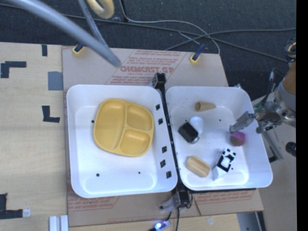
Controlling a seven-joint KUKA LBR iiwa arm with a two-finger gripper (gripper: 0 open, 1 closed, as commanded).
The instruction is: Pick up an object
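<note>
The right bin point(250, 177) holds several small objects: a tan cone point(205, 106), a black and white piece point(190, 130), a purple ball point(237, 138), a tan bread-like lump point(198, 166) and a black and white patterned block point(224, 161). My gripper point(248, 126) reaches in over the bin's right rim, just above the purple ball. It is open, with one grey finger point(240, 122) pointing left over the ball. Nothing is between the fingers.
The left bin point(82, 177) carries a yellow divided plate point(123, 127). A black divider with clips point(166, 143) runs between the bins. Cables cross the dark floor at the back, and a grey pole point(57, 18) slants across the upper left.
</note>
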